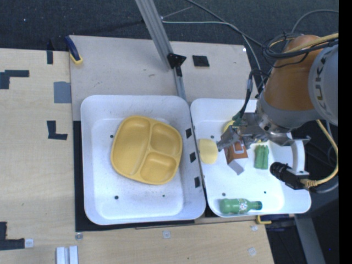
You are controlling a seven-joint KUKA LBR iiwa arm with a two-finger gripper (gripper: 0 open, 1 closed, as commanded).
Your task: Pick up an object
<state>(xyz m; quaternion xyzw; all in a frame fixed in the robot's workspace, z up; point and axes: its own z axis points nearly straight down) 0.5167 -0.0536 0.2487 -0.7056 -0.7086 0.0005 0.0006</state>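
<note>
My gripper (233,154) hangs low in the right bin (291,202), below the grey arm with its orange band (294,87). A small brown block (238,152) lies right at the gripper's tip. Just left of it sits a pale yellow round object (208,150). To the right, a small green piece (261,157) stands next to the gripper. A green bottle (240,205) lies on its side near the bin's front wall. A yellow-green item (230,126) peeks out from under the wrist, mostly hidden.
The left bin (99,202) holds a yellow divided plate (147,149). A metal pole (157,26) slants down to the gap between the bins. Cables (300,177) trail off the arm over the right bin's right edge.
</note>
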